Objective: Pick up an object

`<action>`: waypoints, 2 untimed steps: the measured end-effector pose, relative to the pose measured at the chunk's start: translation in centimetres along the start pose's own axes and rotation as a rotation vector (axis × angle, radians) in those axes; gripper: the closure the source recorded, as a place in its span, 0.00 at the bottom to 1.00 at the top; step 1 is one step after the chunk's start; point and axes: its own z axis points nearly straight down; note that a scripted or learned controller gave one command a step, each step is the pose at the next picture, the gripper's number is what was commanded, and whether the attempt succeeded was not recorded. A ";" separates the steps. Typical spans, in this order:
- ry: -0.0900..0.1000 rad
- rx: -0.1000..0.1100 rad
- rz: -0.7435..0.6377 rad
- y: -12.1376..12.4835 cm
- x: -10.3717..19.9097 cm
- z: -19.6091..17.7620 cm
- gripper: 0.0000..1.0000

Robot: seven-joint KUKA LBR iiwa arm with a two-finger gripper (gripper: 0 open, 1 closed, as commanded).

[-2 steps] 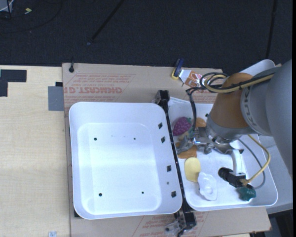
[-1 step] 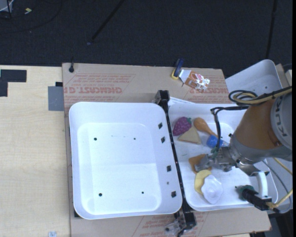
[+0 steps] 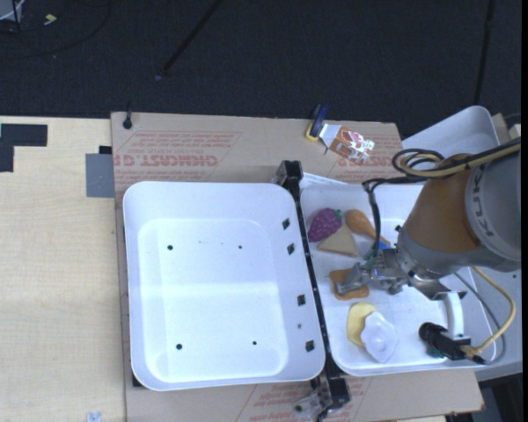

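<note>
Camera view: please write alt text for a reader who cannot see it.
A grey and orange robot arm reaches from the right into the right bin, its gripper low over a brown item among toy foods. The left bin lies beside it.

The grey arm (image 3: 497, 209), banded in orange above the wrist, is seen reaching in from the right and bent downward, with the gripper (image 3: 363, 275) lowered and pointed toward the left.
</note>
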 end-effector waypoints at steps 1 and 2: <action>0.000 0.000 -0.001 3.6 0.8 0.0 0.00; 0.001 0.000 0.001 2.3 -2.9 0.0 0.00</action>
